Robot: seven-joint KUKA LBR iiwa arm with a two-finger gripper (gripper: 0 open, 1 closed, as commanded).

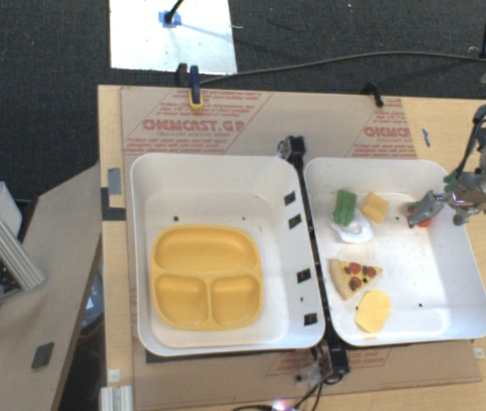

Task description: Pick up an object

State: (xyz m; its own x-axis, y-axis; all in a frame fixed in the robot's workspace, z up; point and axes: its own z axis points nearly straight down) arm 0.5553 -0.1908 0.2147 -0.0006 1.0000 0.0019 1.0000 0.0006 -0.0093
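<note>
The gripper (424, 212) reaches in from the right over the right bin (465, 315), near that bin's upper right edge. A small red object (423, 222) shows at its tip, though whether it sits between the fingers cannot be told — nor how the tool is set.

Just left of it lies a yellow block (375, 206), then a green piece (345, 205) standing over a small white item (356, 231). Toward the bin's near-left side rest a pizza slice toy (353, 276) and a yellow oval piece (373, 312), close together. The bin's floor to the right of these is bare — open room below the tool.

In the left bin (166, 178) a yellow divided plate (208, 276) fills most of the floor.
</note>
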